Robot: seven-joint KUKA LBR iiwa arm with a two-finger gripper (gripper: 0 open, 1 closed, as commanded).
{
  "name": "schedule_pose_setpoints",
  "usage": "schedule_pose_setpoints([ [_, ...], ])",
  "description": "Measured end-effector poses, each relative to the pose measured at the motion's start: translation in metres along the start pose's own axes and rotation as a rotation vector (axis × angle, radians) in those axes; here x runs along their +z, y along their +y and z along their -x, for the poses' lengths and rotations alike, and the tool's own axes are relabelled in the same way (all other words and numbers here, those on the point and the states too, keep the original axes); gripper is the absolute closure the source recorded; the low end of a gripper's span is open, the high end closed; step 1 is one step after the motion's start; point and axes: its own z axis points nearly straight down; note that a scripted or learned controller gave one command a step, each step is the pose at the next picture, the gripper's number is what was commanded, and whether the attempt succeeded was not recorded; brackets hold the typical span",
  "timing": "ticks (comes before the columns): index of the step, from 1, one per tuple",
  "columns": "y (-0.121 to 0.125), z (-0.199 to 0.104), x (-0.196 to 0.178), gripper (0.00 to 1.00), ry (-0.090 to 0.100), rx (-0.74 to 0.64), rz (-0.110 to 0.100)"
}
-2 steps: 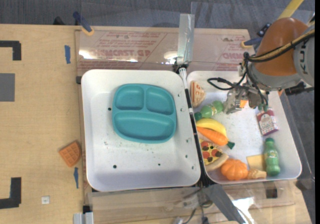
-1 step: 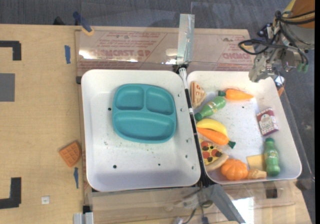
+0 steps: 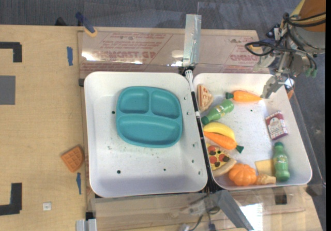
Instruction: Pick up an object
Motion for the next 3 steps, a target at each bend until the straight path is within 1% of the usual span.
schedule_pose_setpoints([
  [1, 0.041, -0.014, 0.138, 0.0, 0.002, 0.086, 0.002],
  [2, 0.051, -0.07, 0.144, 0.0, -0.004, 0.21, 0.001],
  [3, -0.02, -0.007, 0.146, 0.0, -0.002, 0.229, -0.001],
])
